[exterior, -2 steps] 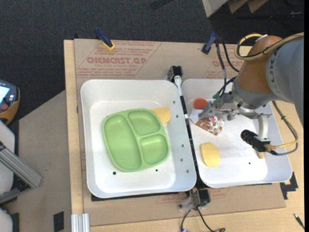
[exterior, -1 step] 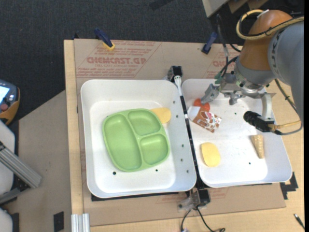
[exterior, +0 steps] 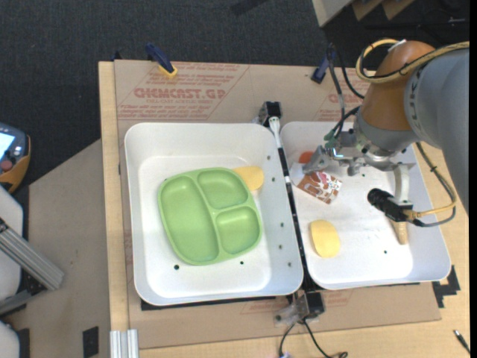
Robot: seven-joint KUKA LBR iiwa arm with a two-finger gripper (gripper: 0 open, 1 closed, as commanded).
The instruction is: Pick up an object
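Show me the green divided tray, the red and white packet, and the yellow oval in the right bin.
green divided tray (exterior: 184,221): camera view, floor of its long left compartment.
red and white packet (exterior: 321,187): camera view, middle of its face.
yellow oval (exterior: 325,239): camera view, centre of its top.

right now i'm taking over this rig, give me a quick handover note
Pincer: over the far left part of the right bin, right by the red-and-white packet; nothing visibly held.
Things: yellow oval piece nearer the front of the right bin, small red bit beside the pincer. Green divided plate and a yellow piece lie in the left bin.
Done: nothing lifted.
Left: grasp and raise one object; the packet looks closest.
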